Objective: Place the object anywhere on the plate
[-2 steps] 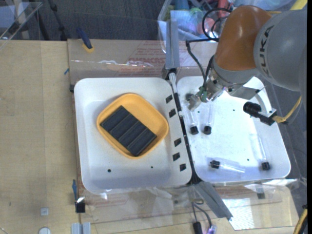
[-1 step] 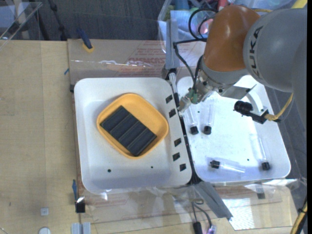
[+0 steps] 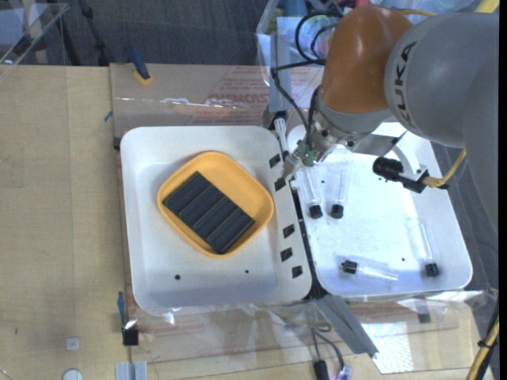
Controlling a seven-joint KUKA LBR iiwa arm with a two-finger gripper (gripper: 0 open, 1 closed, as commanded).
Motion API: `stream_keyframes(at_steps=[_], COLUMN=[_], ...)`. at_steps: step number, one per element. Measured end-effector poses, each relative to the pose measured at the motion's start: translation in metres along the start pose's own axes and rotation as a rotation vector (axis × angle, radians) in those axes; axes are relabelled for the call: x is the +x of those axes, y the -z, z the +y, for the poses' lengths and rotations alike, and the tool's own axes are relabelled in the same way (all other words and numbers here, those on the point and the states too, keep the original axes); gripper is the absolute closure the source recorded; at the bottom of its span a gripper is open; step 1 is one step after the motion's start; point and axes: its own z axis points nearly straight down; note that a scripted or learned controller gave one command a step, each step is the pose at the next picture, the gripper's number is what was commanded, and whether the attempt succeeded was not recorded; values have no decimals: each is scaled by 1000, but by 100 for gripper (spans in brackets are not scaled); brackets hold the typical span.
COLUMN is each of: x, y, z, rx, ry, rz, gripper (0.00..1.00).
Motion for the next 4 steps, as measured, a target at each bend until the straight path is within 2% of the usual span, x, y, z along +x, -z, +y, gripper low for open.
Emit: stream_keyframes(at_steps=[1, 4], x=[0, 0], y=[0, 0], z=[0, 0], rx=[0, 0], ry=[0, 0], rz=[0, 0], gripper=[0, 0])
